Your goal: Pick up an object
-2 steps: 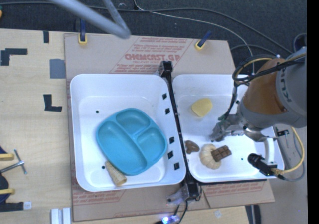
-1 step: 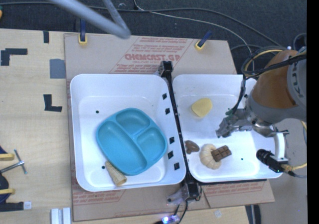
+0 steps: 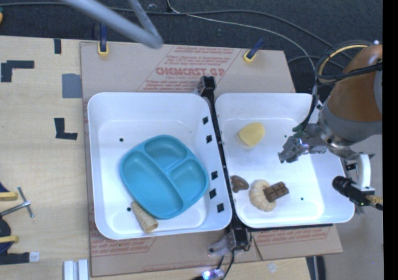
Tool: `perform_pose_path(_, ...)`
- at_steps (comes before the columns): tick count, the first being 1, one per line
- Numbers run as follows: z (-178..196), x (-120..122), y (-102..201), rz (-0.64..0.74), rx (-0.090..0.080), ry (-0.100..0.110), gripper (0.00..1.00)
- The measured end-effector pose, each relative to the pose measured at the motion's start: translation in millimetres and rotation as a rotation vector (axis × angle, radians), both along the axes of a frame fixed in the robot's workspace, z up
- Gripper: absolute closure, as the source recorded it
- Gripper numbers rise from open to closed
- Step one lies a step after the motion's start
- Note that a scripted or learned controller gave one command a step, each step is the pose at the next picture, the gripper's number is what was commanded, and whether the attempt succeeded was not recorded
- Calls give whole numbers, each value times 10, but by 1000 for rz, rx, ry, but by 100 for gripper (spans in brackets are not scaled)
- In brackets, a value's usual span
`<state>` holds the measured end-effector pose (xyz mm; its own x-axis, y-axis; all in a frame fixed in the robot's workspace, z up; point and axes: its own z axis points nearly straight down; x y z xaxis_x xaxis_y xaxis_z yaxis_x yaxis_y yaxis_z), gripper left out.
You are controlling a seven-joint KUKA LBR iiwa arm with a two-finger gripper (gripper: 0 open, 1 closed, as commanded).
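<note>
In the right bin [image 3: 311,111] lie a pale yellow chunk [image 3: 251,134], a small brown piece [image 3: 239,182], and a cream ring-shaped item [image 3: 260,196] with a dark brown block [image 3: 276,191] resting on it. My gripper [image 3: 292,150] hangs over the right part of this bin, right of the yellow chunk and above the ring item, apart from both. Nothing shows between its fingers. The left bin [image 3: 99,117] holds a blue divided plate [image 3: 164,175] and a tan cone-shaped piece [image 3: 144,216] at the plate's front edge.
A black divider [image 3: 214,148] runs between the two bins. The arm's grey body with its orange band [image 3: 357,92] looms over the right bin's right rim. Cables [image 3: 261,20] trail across the dark floor behind the bench. A metal stand leg [image 3: 81,2] crosses the upper left.
</note>
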<state>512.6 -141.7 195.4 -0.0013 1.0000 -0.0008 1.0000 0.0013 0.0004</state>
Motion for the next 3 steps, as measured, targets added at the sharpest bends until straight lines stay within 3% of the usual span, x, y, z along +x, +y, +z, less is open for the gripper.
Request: perform_pose_path(3,75,-71,1490,3,1,3,100)
